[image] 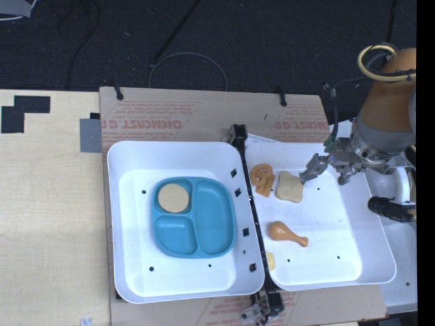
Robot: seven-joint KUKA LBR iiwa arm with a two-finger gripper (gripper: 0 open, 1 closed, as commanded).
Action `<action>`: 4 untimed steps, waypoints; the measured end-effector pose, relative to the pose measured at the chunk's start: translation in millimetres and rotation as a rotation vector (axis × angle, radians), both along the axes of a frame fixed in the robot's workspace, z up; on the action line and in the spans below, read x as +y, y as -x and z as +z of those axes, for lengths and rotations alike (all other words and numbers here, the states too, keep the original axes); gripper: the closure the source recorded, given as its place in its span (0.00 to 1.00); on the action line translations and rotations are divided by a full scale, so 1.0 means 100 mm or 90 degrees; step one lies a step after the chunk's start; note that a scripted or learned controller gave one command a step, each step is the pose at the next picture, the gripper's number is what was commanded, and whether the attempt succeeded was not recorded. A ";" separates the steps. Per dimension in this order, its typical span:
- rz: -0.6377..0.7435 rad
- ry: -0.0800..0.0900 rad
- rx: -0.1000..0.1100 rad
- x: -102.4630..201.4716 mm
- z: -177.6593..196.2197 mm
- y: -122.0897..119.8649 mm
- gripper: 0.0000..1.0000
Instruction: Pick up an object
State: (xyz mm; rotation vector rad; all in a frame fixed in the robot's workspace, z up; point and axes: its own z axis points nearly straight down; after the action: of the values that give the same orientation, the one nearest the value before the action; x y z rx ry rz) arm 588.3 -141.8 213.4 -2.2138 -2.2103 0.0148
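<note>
A: Where is the gripper?

B: Over the right bin, near its upper edge. The grey arm with its orange band comes in from the right, and the two fingers point left and down toward the toy food.

A: Are the fingers together or apart?

B: Apart. One finger reaches out to the left and the other finger sits off to the right, with bare white bin floor showing between them. Nothing is between them.

A: Does it touch anything?

B: The left fingertip is just beside the upper right corner of the pale bread slice. Whether it actually touches the slice I cannot tell from this angle.

A: What else lies in that bin?

B: An orange pretzel touching the bread slice on its left side, close to the divider between the bins. Lower down, a brown chicken drumstick lies alone near the middle. A small yellowish piece sits at the lower left, against the divider; too little of it shows to name it.

A: And the left bin?

B: It holds a blue divided plate, with a round tan cookie in its upper left compartment. That is well apart from the gripper.
</note>
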 end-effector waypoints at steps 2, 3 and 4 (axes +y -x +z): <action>0.000 0.000 -0.005 0.10 -0.48 0.02 0.00; 0.001 0.000 -0.004 0.14 -1.12 0.02 0.00; 0.000 0.001 -0.007 0.15 -1.27 0.02 0.00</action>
State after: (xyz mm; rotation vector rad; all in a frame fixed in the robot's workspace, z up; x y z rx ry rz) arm 586.0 -126.9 86.4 -2.2199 -2.2161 0.0046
